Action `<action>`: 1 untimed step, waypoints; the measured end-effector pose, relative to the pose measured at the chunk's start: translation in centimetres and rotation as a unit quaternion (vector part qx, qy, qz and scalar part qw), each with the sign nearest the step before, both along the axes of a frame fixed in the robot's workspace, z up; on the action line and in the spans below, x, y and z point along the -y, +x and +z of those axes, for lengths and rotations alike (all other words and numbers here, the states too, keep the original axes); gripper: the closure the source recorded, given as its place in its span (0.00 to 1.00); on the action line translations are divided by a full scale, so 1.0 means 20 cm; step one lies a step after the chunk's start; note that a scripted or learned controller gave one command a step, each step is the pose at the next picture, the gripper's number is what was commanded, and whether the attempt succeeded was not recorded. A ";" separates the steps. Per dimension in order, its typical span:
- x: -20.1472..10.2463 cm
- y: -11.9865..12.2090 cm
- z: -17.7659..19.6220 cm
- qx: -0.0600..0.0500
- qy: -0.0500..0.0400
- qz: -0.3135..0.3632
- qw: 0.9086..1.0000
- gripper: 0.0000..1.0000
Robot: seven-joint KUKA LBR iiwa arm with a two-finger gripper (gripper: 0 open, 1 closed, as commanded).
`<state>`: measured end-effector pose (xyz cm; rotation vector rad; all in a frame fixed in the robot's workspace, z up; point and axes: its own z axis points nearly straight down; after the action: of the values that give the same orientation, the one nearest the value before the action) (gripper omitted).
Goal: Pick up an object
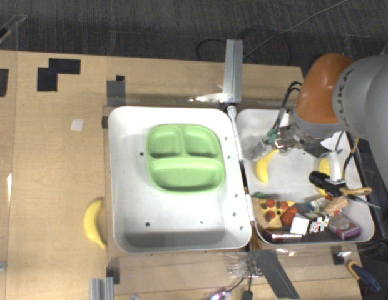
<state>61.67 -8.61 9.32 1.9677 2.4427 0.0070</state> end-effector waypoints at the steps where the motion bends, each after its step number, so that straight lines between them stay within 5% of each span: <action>1: 0.15 -0.32 0.14 -0.001 0.000 0.028 1.000 0.00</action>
<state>55.20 -11.54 12.03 1.8991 2.4977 0.0053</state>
